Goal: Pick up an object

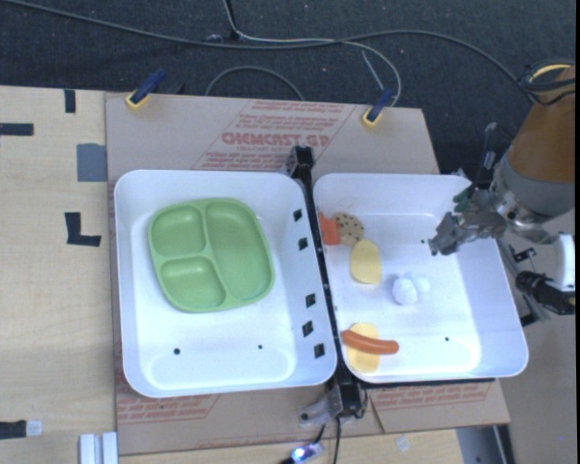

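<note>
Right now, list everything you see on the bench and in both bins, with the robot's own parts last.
divided plate: one, green, lying flat in the left bin.
left bin: one, white, shallow.
right bin: one, white, shallow, beside the left bin.
cookie: one, tan with dark spots, near the right bin's upper left corner.
orange piece: one, orange-red, touching the cookie's left side.
yellow oval piece: one, pale yellow, below the cookie.
white lump: one, white, mid right bin.
hot dog: one, red-orange on a yellow bun, near the right bin's lower left.
clamps: two, blue and yellow, on the cardboard's top edge.
cables: several, on the dark floor.
gripper: one, dark grey, over the right bin's right side.
arm: one, grey with an orange band.
</note>
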`<state>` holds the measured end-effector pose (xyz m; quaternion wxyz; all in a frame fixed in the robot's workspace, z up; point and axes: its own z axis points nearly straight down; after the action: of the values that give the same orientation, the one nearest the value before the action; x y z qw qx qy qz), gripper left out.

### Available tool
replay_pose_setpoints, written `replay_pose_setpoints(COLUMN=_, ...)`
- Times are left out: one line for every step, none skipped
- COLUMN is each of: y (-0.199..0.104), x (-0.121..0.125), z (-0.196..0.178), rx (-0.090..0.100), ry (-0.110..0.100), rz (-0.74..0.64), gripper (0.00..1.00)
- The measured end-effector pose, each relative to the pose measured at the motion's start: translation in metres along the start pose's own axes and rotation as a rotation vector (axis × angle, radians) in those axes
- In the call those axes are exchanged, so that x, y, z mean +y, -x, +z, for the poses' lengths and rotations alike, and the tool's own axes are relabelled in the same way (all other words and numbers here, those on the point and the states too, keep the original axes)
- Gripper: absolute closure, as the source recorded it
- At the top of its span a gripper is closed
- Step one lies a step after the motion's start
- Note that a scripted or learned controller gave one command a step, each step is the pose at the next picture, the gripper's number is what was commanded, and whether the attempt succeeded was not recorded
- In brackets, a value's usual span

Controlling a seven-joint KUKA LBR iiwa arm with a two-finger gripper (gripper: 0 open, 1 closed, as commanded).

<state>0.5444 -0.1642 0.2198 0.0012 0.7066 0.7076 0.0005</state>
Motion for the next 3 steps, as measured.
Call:
replay_pose_setpoints(y=0.000, x=0.000, z=0.000, rx=0.001, ry=-0.003, rz=0.000, gripper=1.00)
replay_pose_setpoints(y=-0.048, x=0.011, z=0.005, rx=0.001, ry=-0.004, rz=-0.002, gripper=1.00)
replay_pose_setpoints(y=-0.099, x=0.012, z=0.014, rx=0.001, ry=-0.005, rz=-0.003, gripper=1.00)
